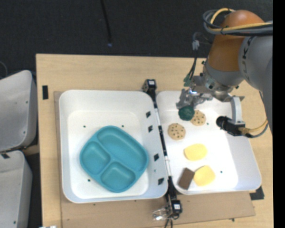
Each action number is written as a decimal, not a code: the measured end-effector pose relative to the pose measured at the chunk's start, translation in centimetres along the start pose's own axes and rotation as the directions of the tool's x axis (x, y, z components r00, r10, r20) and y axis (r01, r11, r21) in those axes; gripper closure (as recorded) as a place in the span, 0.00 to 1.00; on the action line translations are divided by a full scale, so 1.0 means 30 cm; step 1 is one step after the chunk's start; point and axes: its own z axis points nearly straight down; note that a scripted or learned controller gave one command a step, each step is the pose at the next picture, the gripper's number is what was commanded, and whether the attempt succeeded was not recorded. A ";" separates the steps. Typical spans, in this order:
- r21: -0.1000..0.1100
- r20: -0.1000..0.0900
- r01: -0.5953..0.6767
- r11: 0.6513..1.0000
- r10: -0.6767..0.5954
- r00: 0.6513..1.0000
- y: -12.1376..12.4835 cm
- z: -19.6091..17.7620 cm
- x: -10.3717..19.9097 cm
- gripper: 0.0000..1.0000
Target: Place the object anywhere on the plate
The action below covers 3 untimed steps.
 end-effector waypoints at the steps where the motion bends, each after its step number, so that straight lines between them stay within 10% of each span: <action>1: 0.000 -0.001 0.001 1.000 -0.001 1.000 0.046 -0.040 0.183 1.00; 3: 0.000 0.000 0.000 1.000 0.000 1.000 0.077 -0.073 0.494 1.00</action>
